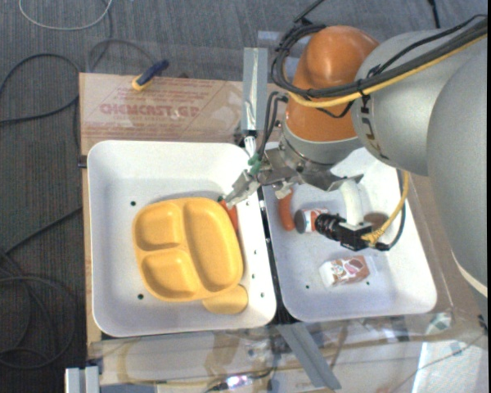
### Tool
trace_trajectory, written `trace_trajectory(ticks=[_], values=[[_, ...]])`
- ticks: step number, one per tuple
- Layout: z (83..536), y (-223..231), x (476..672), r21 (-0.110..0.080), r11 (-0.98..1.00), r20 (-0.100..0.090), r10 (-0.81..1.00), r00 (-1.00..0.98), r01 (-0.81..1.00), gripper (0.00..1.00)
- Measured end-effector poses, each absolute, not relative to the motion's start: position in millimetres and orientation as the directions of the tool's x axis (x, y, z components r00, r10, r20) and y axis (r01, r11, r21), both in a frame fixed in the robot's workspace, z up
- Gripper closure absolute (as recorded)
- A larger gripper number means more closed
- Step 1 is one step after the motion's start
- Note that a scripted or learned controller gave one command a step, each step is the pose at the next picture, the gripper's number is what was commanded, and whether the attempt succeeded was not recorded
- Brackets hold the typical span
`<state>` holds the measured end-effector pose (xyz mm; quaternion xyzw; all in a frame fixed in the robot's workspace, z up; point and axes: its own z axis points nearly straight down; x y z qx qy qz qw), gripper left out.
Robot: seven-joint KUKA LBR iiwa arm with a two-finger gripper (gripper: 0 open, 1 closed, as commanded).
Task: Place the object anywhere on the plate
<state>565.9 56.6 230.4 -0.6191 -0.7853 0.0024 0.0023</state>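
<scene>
Nearest the camera, a yellow lump (pixel 227 300) sits in the front corner of the left bin (pixel 114 187), tucked against the edge of the yellow three-section plate (pixel 184 248). Well to the near right of the gripper (pixel 229 196), a small clear packet (pixel 346 270) lies in the right bin (pixel 311 297). The plate's compartments are bare. An orange-red thing (pixel 232 218) lies just under the gripper's tip, in the strip between the plate's right rim and the bin wall. Whether it touches the rim is hard to tell. The gripper points down-left at it, but from this slant I cannot tell whether it is open or closed, or gripping anything. Across the bin wall to the right stands a short orange cylinder (pixel 286 211), and further right a brown thing (pixel 378 219) is half hidden. The arm (pixel 335 80) covers the right bin's far part. Beyond lie a cardboard sheet (pixel 164 113) and a blue-and-yellow tool (pixel 150 74).
</scene>
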Motion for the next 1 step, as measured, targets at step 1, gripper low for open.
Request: trace_trajectory(ticks=[1], values=[[238.5, 55.9, 566.0, -0.009, 0.232, 0.002, 0.973, -0.232, 0.973, 1.0]])
